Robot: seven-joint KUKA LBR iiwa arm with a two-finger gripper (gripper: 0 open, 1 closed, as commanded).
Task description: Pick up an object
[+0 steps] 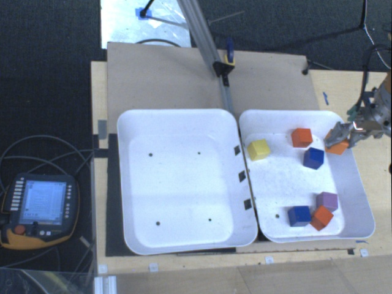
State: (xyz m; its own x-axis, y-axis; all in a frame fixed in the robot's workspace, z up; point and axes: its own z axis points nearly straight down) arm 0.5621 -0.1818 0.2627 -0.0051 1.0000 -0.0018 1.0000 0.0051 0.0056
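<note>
Counter (275,78) bearing two shallow white bins side by side. Left bin (131,164): no loose items. Right bin (352,192): yellow block (258,149) near the dividing rim; orange block (301,137) and blue block (313,158) toward the far right corner; a near-corner cluster of blue cube (299,216), orange cube (322,217) and purple cube (327,200), close together. Tool (339,141) at the right bin's far right rim, fingers clenched on a small orange piece (339,147), held just above the rim. Teach pendant (38,210) lies left of the counter.
</note>
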